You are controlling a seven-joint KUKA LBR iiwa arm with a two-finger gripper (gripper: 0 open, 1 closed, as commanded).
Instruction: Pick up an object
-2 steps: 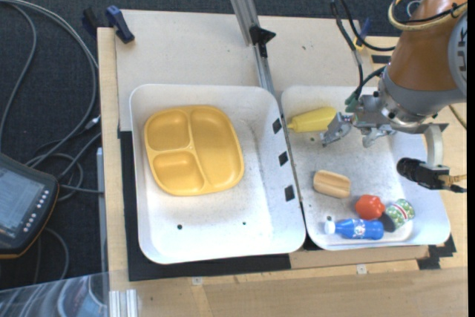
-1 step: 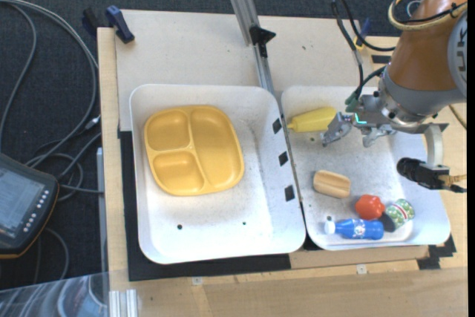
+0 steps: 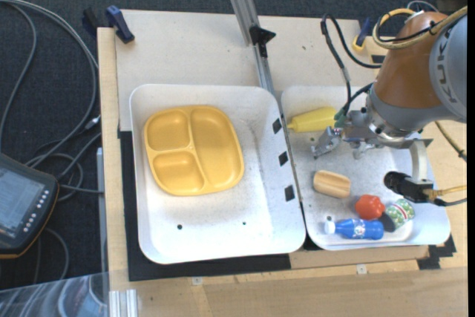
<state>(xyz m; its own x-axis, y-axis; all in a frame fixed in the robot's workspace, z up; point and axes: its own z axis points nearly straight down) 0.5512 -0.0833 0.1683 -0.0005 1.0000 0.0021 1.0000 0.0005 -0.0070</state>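
Nearest the camera, along the front rim of the bin (image 3: 371, 243) under the arm (image 3: 415, 78), three small things crowd together just in front of the tan roll (image 3: 332, 183): a blue bottle (image 3: 356, 229) lying on its side, a red ball (image 3: 369, 206) touching or nearly touching it, and a green-and-white ball (image 3: 401, 211) just beyond the red one, away from the roll. A grasp aimed there could easily clip a neighbour. The round pieces would probably roll off, and the bottle could spin away against the rim.

The tan roll lies alone on bare bin floor and looks like the easiest thing to pick. Just behind it hang the jaws, spread apart with nothing between them, low over the bin. If they come straight down from here, they may close on empty floor behind the roll. If they land off-centre on its rounded top, they may push it aside.

Farther back from the roll, near the bin's rear corner, lies a yellow banana-shaped piece (image 3: 312, 119). It sits close to the wall shared with the other bin (image 3: 223, 234), so a finger could strike that wall before it gets around the piece.

Well to the side of the roll, across that wall, a yellow divided plate (image 3: 194, 150) lies flat. It is probably too wide and shallow to pinch. The surface (image 3: 185, 48) beyond is bare.
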